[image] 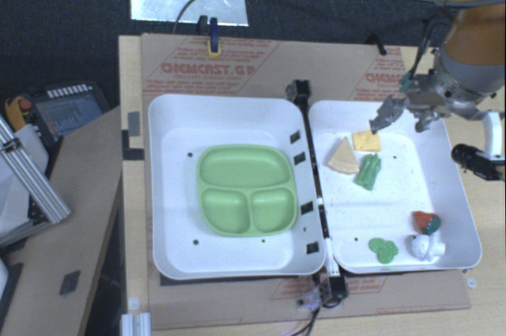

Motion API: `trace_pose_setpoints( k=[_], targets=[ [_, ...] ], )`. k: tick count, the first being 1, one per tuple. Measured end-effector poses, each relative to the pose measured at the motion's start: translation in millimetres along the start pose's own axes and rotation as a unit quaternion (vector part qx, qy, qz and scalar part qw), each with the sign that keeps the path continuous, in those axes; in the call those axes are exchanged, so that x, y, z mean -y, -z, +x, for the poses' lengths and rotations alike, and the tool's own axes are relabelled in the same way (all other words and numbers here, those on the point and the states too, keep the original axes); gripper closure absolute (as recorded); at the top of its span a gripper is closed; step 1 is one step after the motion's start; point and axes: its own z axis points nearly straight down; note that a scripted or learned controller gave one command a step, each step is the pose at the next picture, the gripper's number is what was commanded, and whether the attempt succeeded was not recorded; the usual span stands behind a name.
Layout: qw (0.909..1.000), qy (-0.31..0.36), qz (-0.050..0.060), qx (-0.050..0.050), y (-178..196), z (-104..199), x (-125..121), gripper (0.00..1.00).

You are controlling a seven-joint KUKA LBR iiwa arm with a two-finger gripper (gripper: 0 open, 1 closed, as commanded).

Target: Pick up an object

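A green knobbly plastic toy (pixel 384 250) lies nearest. Farther back in the right white bin (pixel 451 192), the gripper (pixel 382 119) hovers just above a yellow cheese-like block (pixel 365 141); fingers' spread unclear. Approach step; next, descend and close.

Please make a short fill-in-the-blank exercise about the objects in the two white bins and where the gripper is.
1. The green divided tray lies in the ____ bin.
2. The gripper hovers just above the ____ cheese piece.
3. The tray has ____ compartments.
4. The green stick lies in the ____ bin.

Missing words: left; yellow; three; right
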Motion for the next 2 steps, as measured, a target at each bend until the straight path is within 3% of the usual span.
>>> trace_pose_setpoints(
  k=[1, 2],
  targets=[
    [1.0, 0.001, -0.005, 0.001, 6, 0, -2, 0.0],
    [1.0, 0.0, -0.003, 0.0, -56, 3, -5, 0.0]
  ],
)
